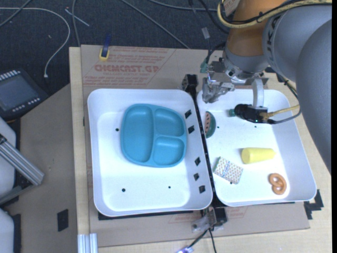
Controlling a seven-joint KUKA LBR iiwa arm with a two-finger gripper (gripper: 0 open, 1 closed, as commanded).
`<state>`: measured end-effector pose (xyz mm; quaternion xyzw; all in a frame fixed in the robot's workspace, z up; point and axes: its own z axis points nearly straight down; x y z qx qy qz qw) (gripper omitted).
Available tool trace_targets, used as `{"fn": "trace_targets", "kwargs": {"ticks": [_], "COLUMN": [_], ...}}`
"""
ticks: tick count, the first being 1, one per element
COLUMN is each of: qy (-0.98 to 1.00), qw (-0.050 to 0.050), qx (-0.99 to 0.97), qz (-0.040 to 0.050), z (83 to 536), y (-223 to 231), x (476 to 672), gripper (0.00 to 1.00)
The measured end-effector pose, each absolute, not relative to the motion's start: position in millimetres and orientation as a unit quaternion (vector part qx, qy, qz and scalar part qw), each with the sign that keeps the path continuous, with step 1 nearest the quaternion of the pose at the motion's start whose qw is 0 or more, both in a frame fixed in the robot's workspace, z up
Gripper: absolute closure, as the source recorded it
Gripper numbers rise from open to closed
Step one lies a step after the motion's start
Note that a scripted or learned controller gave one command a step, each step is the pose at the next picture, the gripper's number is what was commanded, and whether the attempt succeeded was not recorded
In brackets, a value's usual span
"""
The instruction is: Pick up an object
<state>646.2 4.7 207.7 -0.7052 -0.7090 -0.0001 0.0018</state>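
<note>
My gripper point(212, 93) hangs over the far left corner of the right bin point(295, 157), close to the divider between the bins. Just below it in the view, a small watermelon-slice toy point(209, 124) lies against the bin's left wall, apart from the gripper. A yellow cylinder point(257, 154) lies in the middle of the bin. A patterned white packet point(229, 170) rests nearer the front, and a brown pretzel point(277, 183) sits at the front right.
The left bin point(105, 157) holds a blue divided plate point(153, 135). A black cable part point(247, 112) of the arm hangs over the right bin's far side. The arm's grey body point(305, 51) covers the far right. Cardboard point(131, 62) lies behind the bins.
</note>
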Motion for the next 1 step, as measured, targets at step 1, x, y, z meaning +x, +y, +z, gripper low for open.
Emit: {"fn": "trace_targets", "kwargs": {"ticks": [1], "qy": [-0.709], "qw": [0.002], "qx": [-0.705], "qz": [0.0001], "z": [207.0], "y": [53.2], "x": [641.2], "gripper": [1.0]}}
